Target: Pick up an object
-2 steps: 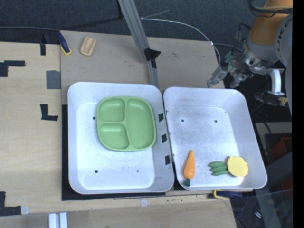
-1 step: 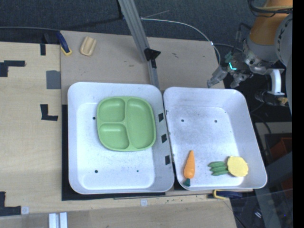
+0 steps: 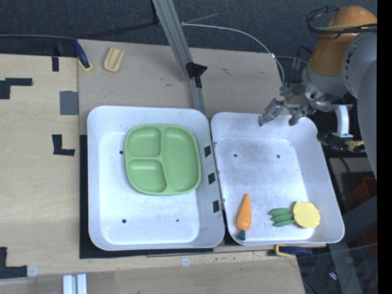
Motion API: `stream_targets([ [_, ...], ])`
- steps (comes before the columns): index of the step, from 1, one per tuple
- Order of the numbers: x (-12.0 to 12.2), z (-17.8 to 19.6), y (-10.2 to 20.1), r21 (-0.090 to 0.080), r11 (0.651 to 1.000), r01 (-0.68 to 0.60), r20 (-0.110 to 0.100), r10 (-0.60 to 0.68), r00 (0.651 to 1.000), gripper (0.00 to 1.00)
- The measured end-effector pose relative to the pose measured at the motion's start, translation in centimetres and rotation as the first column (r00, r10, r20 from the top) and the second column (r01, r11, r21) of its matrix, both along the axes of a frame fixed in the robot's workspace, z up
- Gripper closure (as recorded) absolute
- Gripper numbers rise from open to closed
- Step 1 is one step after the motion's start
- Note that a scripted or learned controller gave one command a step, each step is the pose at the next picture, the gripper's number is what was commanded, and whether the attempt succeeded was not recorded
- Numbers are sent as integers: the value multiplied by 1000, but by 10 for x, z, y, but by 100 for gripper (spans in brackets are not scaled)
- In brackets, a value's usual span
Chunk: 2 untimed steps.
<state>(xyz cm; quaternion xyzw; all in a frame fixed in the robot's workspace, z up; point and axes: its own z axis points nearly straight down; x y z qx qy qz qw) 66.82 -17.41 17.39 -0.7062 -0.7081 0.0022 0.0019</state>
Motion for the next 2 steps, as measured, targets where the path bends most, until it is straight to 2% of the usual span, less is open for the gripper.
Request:
stream_targets([
  [1,8,-55,5,-1,1000,0,-1,0,1000,0],
  [2,8,-78,1,-5,1000,3,-4,-3,1000,0],
])
